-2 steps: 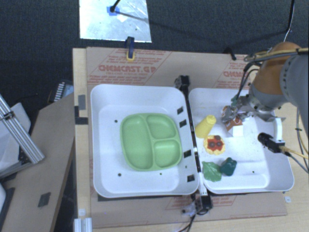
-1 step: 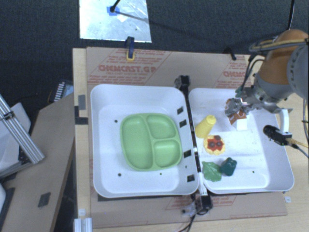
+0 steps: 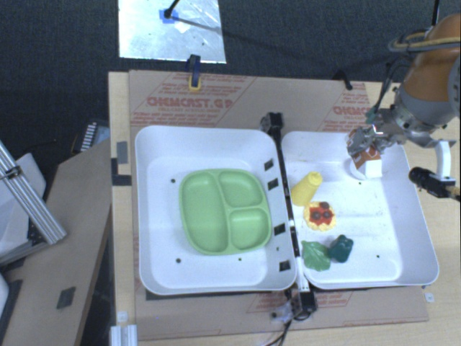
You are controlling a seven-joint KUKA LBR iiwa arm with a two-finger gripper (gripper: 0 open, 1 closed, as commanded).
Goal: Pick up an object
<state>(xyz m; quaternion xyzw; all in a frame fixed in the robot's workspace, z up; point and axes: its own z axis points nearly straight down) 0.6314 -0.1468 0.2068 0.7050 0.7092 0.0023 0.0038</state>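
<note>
A: The white-and-orange block (image 3: 369,163) sits in the right bin's (image 3: 410,215) far corner, right under the hand (image 3: 365,144).

B: Gripped? I cannot tell; the hand hides it. Other toys lie clustered near the divider.

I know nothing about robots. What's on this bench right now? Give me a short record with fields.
left bin: holds a green divided plate
right bin: yellow bottle, red and yellow toy, two green toys
gripper: over the right bin's far side, by a small white and orange object
grasp: unclear from this view
arm: reaches in from the right
</note>
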